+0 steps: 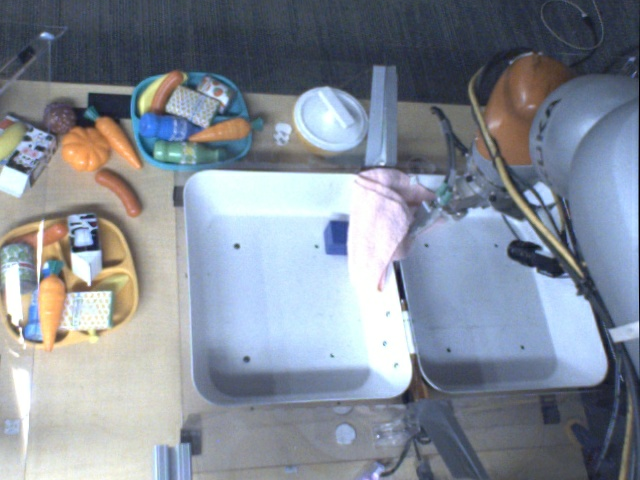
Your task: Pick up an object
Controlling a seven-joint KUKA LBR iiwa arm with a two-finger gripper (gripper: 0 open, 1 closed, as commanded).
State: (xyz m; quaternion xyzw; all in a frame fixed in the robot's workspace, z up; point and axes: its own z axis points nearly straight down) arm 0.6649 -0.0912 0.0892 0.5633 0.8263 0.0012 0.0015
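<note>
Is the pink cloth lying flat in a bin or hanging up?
Hanging up. The pink cloth droops bunched from the gripper, over the edge between the two bins, beside the blue block.

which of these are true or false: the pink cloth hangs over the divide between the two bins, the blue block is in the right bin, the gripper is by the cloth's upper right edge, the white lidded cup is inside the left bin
1. The pink cloth hangs over the divide between the two bins. True.
2. The blue block is in the right bin. False: it lies in the left bin, just left of the cloth.
3. The gripper is by the cloth's upper right edge. True; whether it grips the cloth is unclear.
4. The white lidded cup is inside the left bin. False: it stands on the bench beyond the bin's far edge.
</note>
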